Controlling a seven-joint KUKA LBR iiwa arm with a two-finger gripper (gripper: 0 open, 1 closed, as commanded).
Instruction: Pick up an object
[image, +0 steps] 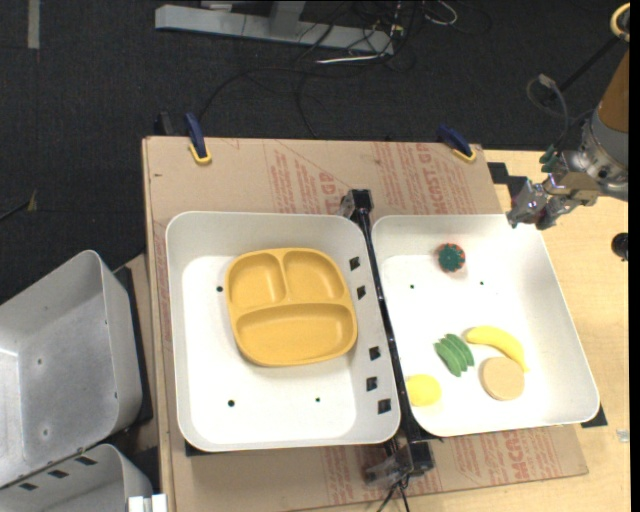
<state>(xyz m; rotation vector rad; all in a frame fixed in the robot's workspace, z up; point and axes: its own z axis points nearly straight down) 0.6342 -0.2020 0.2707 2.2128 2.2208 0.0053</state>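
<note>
Your gripper (535, 207) hangs above the far right corner of the right bin (560, 300), off the rim and well apart from anything it could take. Whether it is open or closed you cannot tell from this angle; nothing shows in its grasp.

By the look of it, the pick has not begun: every candidate lies in the bin. A small ball (452, 258), green with a touch of red, sits alone near the far wall, closest to the gripper. Toward the near edge lies a cluster: a yellow banana (497, 344), a tan disc (502, 379) just beside it and touching or nearly so, a ribbed green piece (454, 354) to their left, and a yellow lump (423, 390) a little apart.

The left bin (200, 400) holds a yellow divided plate (292, 306). Approach, descent, closing and lift are all left to do.
</note>
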